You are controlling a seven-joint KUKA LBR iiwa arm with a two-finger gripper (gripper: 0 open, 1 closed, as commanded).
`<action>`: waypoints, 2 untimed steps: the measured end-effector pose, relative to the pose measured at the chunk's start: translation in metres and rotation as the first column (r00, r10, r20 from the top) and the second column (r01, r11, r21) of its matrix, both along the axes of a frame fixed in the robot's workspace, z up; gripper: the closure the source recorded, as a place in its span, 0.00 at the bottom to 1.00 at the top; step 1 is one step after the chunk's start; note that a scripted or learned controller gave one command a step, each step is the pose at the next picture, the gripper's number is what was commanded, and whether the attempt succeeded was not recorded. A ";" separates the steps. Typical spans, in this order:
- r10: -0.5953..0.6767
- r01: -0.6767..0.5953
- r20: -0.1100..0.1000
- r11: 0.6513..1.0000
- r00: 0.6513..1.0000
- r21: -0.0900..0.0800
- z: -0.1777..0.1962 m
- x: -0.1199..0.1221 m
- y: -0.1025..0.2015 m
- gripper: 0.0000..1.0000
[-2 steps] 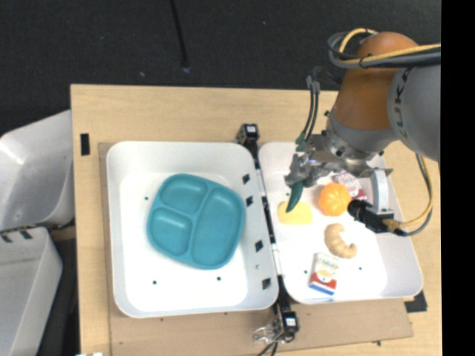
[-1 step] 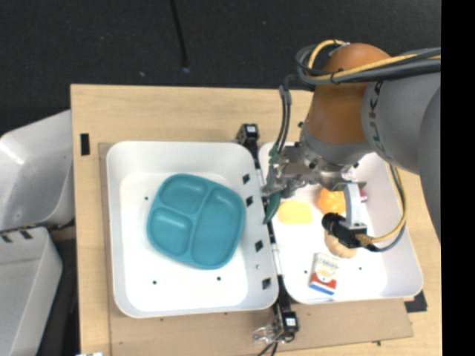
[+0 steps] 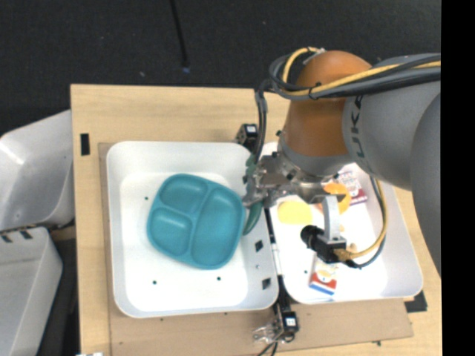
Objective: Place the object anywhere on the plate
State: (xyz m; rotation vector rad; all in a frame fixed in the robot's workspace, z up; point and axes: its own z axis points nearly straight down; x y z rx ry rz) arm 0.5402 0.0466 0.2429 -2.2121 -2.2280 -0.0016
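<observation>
We start at the left bin (image 3: 119, 273), where a teal plate (image 3: 197, 221) with three compartments lies slightly right of the middle, its right rim close to the wall shared with the other bin. Just beside that rim, over the divide between the bins, sits the gripper (image 3: 256, 195); a dark teal sliver (image 3: 252, 215) hangs below it, touching or nearly touching the plate's edge, but we cannot tell what it is, nor whether the claw is open, closed or gripping anything. Moving right, the right bin (image 3: 408, 273) holds a flat yellow piece (image 3: 293, 212), an orange piece (image 3: 335, 189), a pink-and-white packet (image 3: 355, 188) at the far side, and a small red, white and blue packet (image 3: 323, 282) at the near side. We judge that any of these would be light; the yellow piece looks thin and flat, so it could be hard to pinch from above and is best taken across its narrow width. The arm (image 3: 326, 110), with its black fitting (image 3: 319, 242) and yellow cable (image 3: 375, 236), covers much of this bin, so some contents may be hidden.
</observation>
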 end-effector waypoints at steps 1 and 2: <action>-0.001 0.001 -0.001 1.000 1.000 -0.001 0.008 -0.033 0.038 1.00; -0.004 0.004 -0.002 1.000 1.000 -0.002 -0.001 -0.033 0.049 1.00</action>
